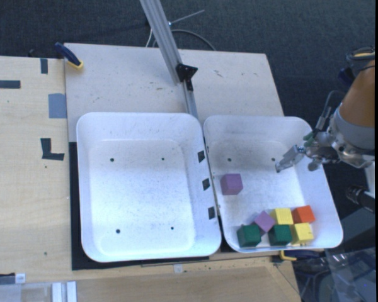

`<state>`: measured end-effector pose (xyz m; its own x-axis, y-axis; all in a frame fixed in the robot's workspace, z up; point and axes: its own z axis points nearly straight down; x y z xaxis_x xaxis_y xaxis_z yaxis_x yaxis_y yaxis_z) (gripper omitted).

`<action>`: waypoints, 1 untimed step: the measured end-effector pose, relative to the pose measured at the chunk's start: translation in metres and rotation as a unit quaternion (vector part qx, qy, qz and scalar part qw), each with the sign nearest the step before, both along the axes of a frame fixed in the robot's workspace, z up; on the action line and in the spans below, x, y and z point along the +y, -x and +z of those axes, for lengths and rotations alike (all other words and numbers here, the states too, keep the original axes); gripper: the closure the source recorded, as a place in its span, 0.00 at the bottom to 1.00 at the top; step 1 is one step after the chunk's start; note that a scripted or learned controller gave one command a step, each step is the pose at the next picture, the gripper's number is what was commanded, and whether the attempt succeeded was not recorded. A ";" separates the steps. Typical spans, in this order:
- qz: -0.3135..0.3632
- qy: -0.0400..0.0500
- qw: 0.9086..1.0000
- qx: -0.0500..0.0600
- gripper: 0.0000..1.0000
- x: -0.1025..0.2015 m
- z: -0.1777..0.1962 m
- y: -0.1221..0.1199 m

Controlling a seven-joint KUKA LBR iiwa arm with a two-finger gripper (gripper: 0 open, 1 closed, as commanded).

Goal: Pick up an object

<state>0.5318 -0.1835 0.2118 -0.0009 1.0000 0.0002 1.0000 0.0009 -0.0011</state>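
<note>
Several small cubes lie in the right bin (252,131). A purple cube (232,184) sits alone near the bin's middle. Along the front edge cluster a pink cube (264,221), a yellow cube (283,216), an orange cube (303,214), two green cubes (249,234) (280,234) and a second yellow cube (303,233). My gripper (297,163) hangs over the bin's right side, above and to the right of the purple cube. Its fingers are open, with nothing between them.
The left bin (88,168) stands beside the right one, sharing a raised rim. A slanted metal pole (167,36) runs from the top down to the gap between the bins. A blue and yellow clamp (69,55) lies at the bench's far left corner.
</note>
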 end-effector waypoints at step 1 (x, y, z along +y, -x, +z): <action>0.002 -0.001 1.000 0.003 0.00 0.060 -0.117 -0.039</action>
